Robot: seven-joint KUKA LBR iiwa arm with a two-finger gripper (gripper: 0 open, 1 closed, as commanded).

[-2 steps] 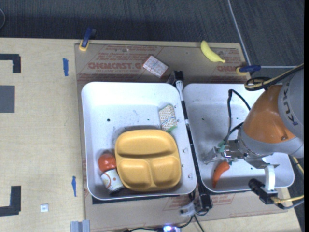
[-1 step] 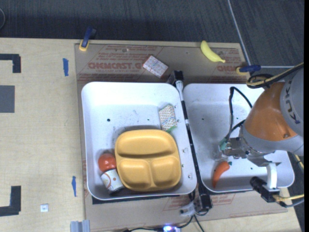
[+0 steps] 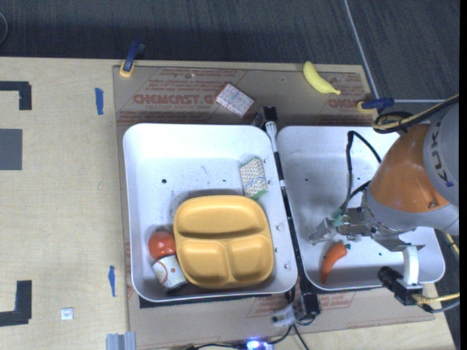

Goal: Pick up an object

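small orange carrot [image 3: 333, 258], green tip, rt bin [image 3: 314, 152]

- A dark blue-grey carpeted floor [image 3: 219, 13] runs across the top of the view, crossed by a thin pale line [image 3: 357, 35] running at a slant.
- A pale wooden bench top [image 3: 58, 217] fills the left side — it carries black tape marks [image 3: 18, 93] near its edge and short blue tape strips [image 3: 99, 100].
- A brown cardboard sheet with red printing [image 3: 182, 93] lies flat on the bench, held by a blue clamp with a yellow tip [image 3: 131, 57] at its upper left corner.
- The light is even and soft.
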